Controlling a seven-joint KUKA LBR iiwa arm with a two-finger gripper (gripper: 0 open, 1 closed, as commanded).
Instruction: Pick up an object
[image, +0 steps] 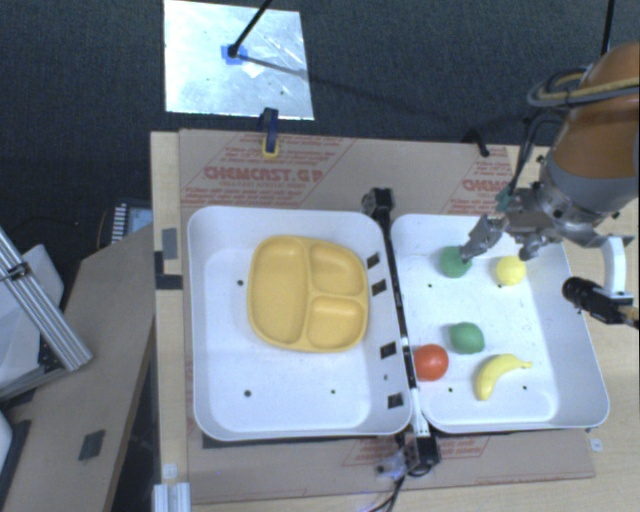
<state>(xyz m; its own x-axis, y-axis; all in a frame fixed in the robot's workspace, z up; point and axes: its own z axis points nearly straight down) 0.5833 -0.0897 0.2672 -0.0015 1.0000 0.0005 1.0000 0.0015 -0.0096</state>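
In the right bin (575, 400) lie several small objects: a green ball (453, 263) at the far left, a yellow lemon (510, 271) to its right, a second green ball (466, 337), a red tomato (431, 361) and a banana (497, 373) near the front. My gripper (501, 249) hangs over the bin's far part with its fingers spread open. One fingertip is next to the far green ball and the other is just above the lemon. Nothing is clamped between them.
The left bin (215, 400) holds a yellow divided plate (305, 293). A black divider strip (392, 300) runs between the two bins. A black part on a cable (590, 295) overhangs the right bin's right rim. The grey arm (590, 170) enters from the upper right.
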